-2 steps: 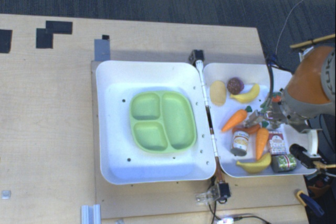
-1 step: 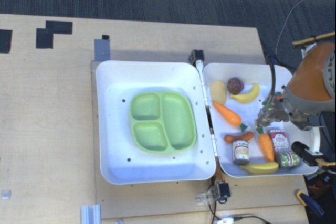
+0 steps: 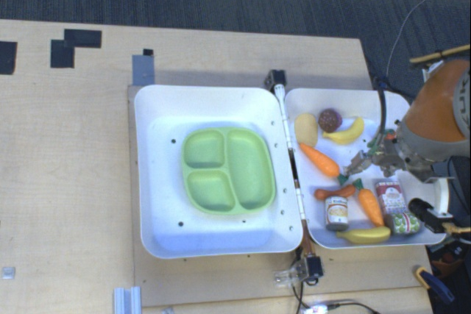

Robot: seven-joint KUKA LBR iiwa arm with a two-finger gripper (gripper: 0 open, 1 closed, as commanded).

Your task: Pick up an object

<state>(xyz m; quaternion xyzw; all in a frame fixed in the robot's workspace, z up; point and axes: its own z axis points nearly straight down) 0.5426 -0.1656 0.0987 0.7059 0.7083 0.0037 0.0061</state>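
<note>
Arm reaches in from the right over the right bin (image 3: 318, 237). Orange band and grey wrist sit above the bin's right rim. The fingers (image 3: 366, 161) point left and slightly down, into the middle of the bin. They look slightly spread, with nothing visibly pinched between them; the tips are small and partly blurred.

Right bin contents, placed from the fingers:
- Carrot (image 3: 319, 159), just left of the tips, lying at a slant; its green end is close to the fingers, contact cannot be judged.
- Pale potato-like piece (image 3: 306, 129), up and to the left, touching the carrot's upper end.
- Dark red round fruit (image 3: 329, 118), above and left.
- Banana (image 3: 347, 131), above, just beside the round fruit.
- Second carrot (image 3: 370, 207), just below the tips, pointing down.
- Small reddish sausage-like piece (image 3: 335, 193), below and left.
- Small jar (image 3: 337, 212), below and left, beneath that piece.
- Second banana (image 3: 366, 234), farthest below, along the bin's lower rim.
- Red packet (image 3: 390, 198), below and right.
- Greenish packet (image 3: 404, 224), below the red packet.

Left bin (image 3: 157, 173), well left of the fingers, holds a green divided plate (image 3: 229, 170) with three compartments. Both bins sit side by side on the pale counter (image 3: 66, 180).
</note>
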